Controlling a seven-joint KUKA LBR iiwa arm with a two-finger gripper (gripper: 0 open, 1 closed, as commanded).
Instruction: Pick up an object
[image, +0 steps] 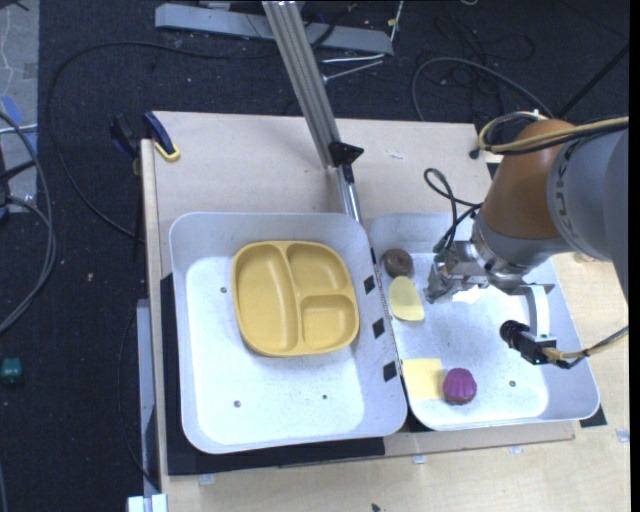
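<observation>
Two white bins on a tan bench over dark cabled floor: left holds a yellow plastic tray; right, gripper, opening indiscernible, with pale oval at its 9 o'clock, purple ball at 6.

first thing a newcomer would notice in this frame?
Probably the yellow divided tray, lying alone in the left bin. Next, the grey and orange arm reaching in from the right, its gripper low over the right bin beside a pale yellow piece and a brown round object. A purple object touches a yellow block near that bin's front edge.
</observation>
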